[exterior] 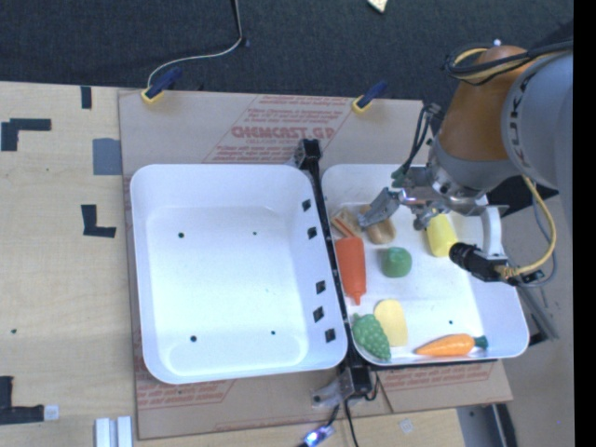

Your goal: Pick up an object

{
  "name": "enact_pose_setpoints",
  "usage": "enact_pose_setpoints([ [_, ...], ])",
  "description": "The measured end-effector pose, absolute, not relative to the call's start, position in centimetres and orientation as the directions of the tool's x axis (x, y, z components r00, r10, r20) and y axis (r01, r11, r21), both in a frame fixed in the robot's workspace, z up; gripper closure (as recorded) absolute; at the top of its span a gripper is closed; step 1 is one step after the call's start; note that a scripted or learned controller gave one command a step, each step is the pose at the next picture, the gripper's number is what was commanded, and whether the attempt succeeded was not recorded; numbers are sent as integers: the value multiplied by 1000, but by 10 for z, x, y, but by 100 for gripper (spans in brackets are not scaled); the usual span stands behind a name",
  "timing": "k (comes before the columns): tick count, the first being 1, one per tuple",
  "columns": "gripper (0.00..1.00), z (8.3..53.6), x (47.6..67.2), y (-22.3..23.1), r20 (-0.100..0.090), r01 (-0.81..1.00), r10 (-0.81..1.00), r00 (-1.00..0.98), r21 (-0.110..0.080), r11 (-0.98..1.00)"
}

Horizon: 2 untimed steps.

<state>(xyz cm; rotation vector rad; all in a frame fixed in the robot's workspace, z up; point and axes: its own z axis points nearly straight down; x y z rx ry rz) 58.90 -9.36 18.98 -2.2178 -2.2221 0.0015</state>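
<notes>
The right bin point(503, 319) holds several toy foods: a long orange-red piece point(351, 265) by its left wall, a green round one point(397, 262), a yellow piece point(440, 235), a pale yellow one point(391, 321), a green bumpy one point(371, 335), a carrot point(447, 345) at the front, and a tan item point(379, 232). My gripper point(402, 208) hangs over the bin's back part, its fingers point(377, 209) spread open, one just above the tan item. Nothing sits between them.
The left bin point(223, 268) lies beside the right one, with a black divider clip strip point(317, 240) between them. Both rest on a cardboard sheet point(270, 133). A cable point(521, 268) loops off the wrist at the right.
</notes>
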Motion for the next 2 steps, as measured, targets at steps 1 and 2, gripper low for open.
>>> enact_pose_setpoints([
  [1, 0, 79, 608, -128, -3, 1000, 1000, 0, -3, 0],
  [2, 0, 85, 618, -182, -2, 1000, 1000, 1, 1, -1],
])
